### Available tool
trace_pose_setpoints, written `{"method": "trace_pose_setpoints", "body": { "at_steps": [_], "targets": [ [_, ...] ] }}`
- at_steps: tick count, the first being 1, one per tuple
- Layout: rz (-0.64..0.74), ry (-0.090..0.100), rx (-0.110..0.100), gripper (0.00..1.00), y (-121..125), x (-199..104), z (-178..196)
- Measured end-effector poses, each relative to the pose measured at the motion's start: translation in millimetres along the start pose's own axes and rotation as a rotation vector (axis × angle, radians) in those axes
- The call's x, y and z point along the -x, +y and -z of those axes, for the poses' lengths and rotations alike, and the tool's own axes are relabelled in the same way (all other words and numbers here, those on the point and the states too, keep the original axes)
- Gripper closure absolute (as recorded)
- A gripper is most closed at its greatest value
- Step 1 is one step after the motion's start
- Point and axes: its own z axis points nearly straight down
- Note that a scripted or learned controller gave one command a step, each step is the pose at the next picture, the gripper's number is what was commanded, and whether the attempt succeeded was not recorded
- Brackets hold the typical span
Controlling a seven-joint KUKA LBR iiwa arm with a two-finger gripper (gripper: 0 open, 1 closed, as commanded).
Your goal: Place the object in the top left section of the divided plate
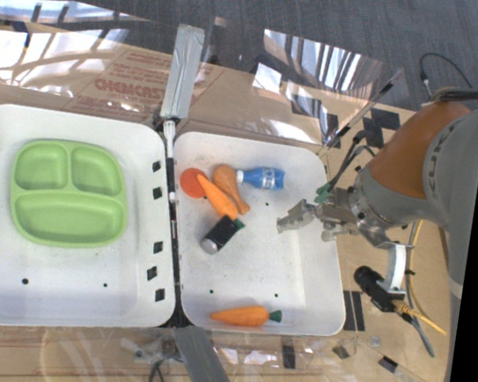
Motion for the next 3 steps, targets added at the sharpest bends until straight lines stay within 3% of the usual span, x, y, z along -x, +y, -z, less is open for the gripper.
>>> {"method": "trace_pose_setpoints", "body": {
  "at_steps": [1,2,3],
  "targets": [
    [0.007,0.001,-0.003,1.0,0,-1,9],
    [-0.022,0.002,-0.006,1.0,-22,-57,-63],
    [-0.221,0.001,0.001,1.0,-8,-21,-95]
  ]
}}
